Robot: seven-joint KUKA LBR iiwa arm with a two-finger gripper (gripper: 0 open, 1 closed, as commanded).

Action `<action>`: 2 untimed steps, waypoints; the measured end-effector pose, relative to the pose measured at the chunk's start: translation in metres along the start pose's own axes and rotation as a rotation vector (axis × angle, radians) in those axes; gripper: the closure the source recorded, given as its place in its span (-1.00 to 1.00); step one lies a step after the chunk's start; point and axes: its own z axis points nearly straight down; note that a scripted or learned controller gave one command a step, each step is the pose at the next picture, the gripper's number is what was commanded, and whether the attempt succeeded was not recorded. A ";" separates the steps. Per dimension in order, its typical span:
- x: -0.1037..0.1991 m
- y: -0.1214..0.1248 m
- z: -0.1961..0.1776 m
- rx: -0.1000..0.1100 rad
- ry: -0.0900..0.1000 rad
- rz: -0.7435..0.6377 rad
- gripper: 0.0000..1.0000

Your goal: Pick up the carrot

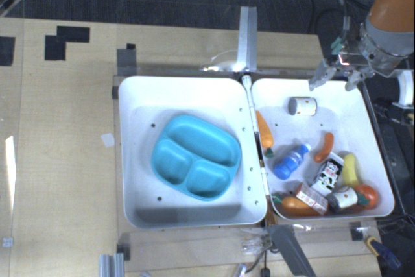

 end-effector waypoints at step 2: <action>0.030 -0.022 0.071 0.000 0.001 -0.160 1.00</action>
